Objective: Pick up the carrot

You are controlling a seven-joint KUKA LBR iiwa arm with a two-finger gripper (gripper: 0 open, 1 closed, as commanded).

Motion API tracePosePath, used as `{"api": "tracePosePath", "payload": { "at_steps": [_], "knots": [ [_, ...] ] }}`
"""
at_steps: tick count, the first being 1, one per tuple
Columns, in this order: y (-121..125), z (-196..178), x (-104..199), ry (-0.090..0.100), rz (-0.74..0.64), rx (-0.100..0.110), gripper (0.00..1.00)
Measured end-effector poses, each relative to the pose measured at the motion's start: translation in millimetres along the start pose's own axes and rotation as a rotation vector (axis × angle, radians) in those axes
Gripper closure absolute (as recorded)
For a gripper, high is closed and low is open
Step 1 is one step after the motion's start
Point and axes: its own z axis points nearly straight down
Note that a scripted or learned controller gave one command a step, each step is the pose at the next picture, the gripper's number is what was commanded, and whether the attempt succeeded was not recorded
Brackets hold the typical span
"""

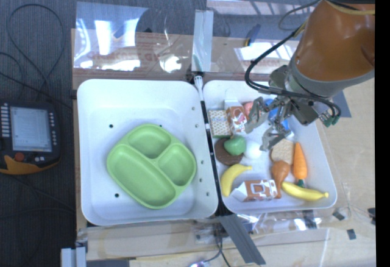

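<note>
**Over the right bin: carrot lies off the fingers' lower-right**

In the right bin, the gripper hangs fingers spread, holding nothing. Carrot sits near, toward lower-right, long axis running near-to-far, beside the bread slice.

Both bins smooth white plastic w/ slight sheen; green divided plate matt plastic. Carrot glossy orange, looks plastic, as do bananas. Small cartons look like printed card. Clear plastic sheets behind bins v. shiny, glare spots. Arm's orange band smooth, semi-gloss; gripper dull grey metal. Floor dark ribbed carpet, rough
</note>
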Motion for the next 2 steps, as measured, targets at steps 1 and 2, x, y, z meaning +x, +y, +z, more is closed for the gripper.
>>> {"api": "tracePosePath", "payload": {
  "at_steps": [1,2],
  "knots": [
    [-61.6,-27.3,40.1,0.002,-0.194,0.000,1.00],
    [-92.6,36.9,58.4,0.004,-0.691,-0.007,1.00]
  ]
}}
